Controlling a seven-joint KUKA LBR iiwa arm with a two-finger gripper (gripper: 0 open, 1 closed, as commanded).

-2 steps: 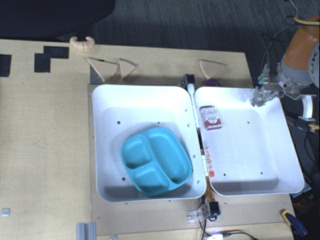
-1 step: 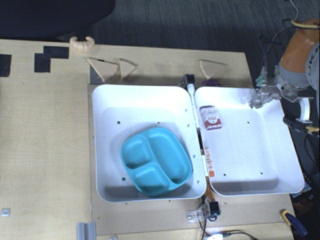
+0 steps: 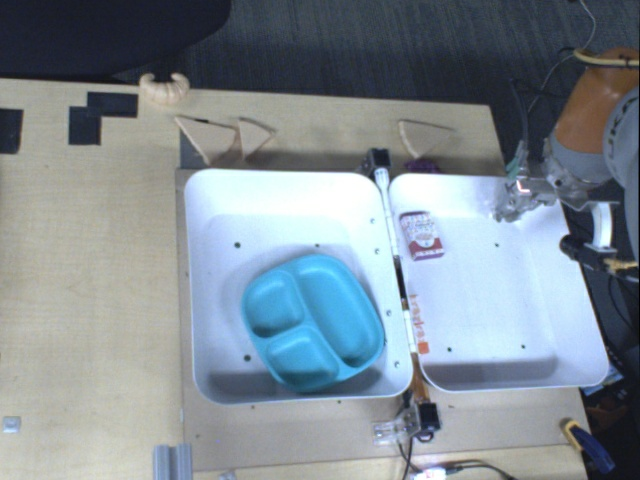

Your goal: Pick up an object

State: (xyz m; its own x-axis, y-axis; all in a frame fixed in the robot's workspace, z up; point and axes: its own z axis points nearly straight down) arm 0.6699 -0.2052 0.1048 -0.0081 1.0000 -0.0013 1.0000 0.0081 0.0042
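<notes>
Nearest the camera, along the lower edge of the counter (image 3: 90, 318), a small clip and some wiring are seen at the foot of the divider between the bins. Two white bins are counted, side by side. In the left bin (image 3: 215, 268) one blue divided plate (image 3: 313, 320) is found, with three compartments, tilted against the near right corner, its long axis running from upper left to lower right. In the right bin (image 3: 520, 298) one small red-and-white packet (image 3: 421, 235) lies flat near the far left corner, just beside the divider, its long axis running from near to far. One strip with orange markings (image 3: 415, 330) is laid along the divider.

Further back and at the right, the single arm (image 3: 590, 128) is seen above the far right corner of the right bin, with the gripper (image 3: 515, 200) over the bin's far edge. Whether the jaws are spread or pressed together cannot be told; nothing is seen between them.

The packet is judged the nearer target: it lies to the left of the gripper and slightly nearer the camera, within the same bin. The plate lies well apart, beyond the divider.
</notes>
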